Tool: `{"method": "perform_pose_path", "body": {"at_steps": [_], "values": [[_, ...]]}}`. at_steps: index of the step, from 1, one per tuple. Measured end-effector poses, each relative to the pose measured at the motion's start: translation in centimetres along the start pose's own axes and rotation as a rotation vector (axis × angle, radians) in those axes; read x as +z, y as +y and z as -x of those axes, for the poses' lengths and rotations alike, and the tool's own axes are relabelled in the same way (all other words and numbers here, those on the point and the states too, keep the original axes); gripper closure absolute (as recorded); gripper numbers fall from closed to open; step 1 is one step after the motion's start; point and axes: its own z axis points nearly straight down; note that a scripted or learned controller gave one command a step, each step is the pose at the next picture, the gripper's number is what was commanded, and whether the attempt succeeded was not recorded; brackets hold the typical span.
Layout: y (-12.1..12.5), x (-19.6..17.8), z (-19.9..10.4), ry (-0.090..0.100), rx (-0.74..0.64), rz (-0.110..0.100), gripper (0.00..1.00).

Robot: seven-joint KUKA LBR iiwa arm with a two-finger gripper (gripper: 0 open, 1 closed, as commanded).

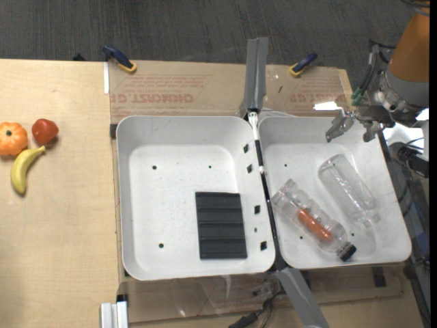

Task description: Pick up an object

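Two clear plastic bottles lie in the right bin (293, 142). The one with an orange item inside and a black cap (313, 220) lies diagonally near the bin's front. The other, fully clear bottle (346, 186) lies to its right. A black ribbed block (221, 225) rests in the left bin (147, 183). My gripper (354, 126) hangs above the right bin's far right corner, open, with nothing between its fingers. It is well above and behind the clear bottle.
An orange (11, 139), a red apple (45, 130) and a banana (22, 168) lie on the wooden bench at the far left. Two clamps (119, 59) (302, 63) hold brown cardboard behind the bins. A grey divider post (255, 74) stands between the bins.
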Motion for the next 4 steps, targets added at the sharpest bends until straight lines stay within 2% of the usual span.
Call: {"method": "perform_pose_path", "body": {"at_steps": [1,2,3,4], "values": [[-7.0,10.0,4.5,0.001,-0.156,0.000,0.00],[0.4,14.5,2.4,-0.001,-0.289,0.003,0.00],[-4.6,14.4,6.4,-0.001,-0.344,0.003,0.00],[-7.3,14.1,5.3,-0.003,-0.400,0.012,0.00]]}}
